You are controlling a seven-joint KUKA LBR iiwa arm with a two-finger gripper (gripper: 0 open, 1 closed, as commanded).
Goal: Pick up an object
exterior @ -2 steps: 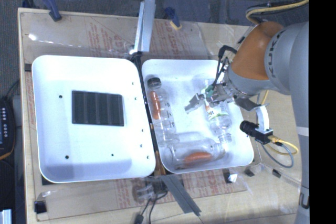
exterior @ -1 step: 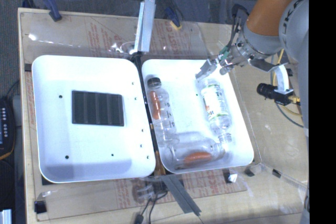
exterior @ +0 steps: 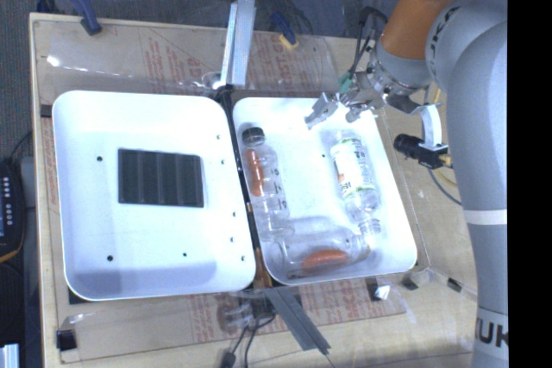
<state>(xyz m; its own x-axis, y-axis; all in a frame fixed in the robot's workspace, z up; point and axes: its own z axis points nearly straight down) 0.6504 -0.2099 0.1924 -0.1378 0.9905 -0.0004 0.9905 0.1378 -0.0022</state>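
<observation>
The camera view is showing the grey arm [exterior: 470, 99] reaching in from the right, with its hand [exterior: 332, 109] hovering over the far edge of the right bin [exterior: 397, 250], fingers spread apart and gripping nothing. Three clear plastic bottles are lying in that bin: one with a black cap and an orange band [exterior: 260, 172] along its left wall, one with a white label [exterior: 354, 172] just below the hand, and a third [exterior: 315, 250] lying across the near end. The left bin [exterior: 78, 185] is sitting beside it on the tabletop [exterior: 52, 47], showing a dark ribbed rectangle [exterior: 161, 177].
</observation>
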